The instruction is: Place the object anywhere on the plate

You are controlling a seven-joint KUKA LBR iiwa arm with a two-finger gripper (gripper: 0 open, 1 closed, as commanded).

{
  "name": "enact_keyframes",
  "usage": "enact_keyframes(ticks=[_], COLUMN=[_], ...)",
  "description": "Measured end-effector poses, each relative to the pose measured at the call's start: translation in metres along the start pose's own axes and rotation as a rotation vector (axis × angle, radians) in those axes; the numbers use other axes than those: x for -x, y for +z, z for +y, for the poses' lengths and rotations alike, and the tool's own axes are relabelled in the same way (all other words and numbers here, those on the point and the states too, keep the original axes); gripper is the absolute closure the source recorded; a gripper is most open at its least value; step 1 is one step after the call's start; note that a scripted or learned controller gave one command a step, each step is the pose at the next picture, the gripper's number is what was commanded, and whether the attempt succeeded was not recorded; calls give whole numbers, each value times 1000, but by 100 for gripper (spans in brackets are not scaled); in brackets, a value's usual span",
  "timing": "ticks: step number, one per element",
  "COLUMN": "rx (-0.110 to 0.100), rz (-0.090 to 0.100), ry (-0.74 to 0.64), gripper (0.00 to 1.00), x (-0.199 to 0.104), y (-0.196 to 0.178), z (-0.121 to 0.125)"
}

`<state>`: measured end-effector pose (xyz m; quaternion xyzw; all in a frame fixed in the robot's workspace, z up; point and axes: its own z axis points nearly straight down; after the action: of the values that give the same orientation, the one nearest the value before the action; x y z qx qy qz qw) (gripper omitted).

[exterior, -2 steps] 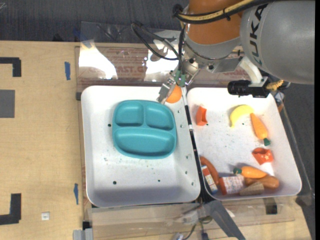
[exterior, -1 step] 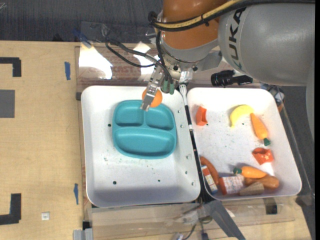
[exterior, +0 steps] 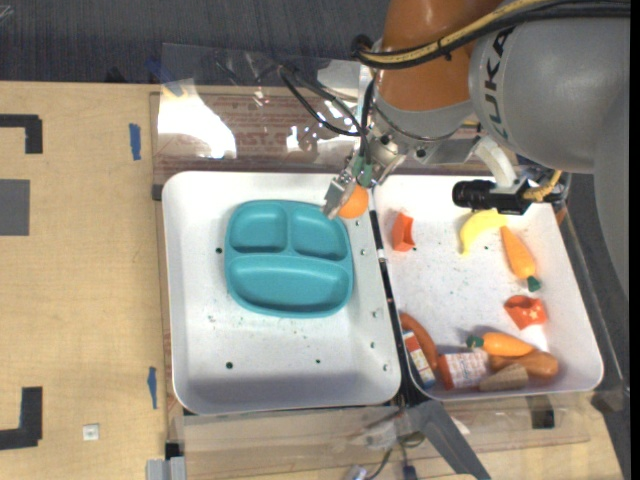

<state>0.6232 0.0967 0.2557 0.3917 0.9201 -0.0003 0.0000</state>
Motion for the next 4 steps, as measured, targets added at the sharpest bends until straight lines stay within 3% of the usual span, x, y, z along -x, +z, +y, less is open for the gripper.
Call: enact_keyframes(ticks=[1,2,3,4], rx=[7,11,9,0], rz=[-3,-8,-7,-1], ry=[10,7,-344,-404], gripper=[100,100,100,100], x=[-27,-26,-51,-19], y=[-15,-27,-82,-28], z=[26,27,31,-12])
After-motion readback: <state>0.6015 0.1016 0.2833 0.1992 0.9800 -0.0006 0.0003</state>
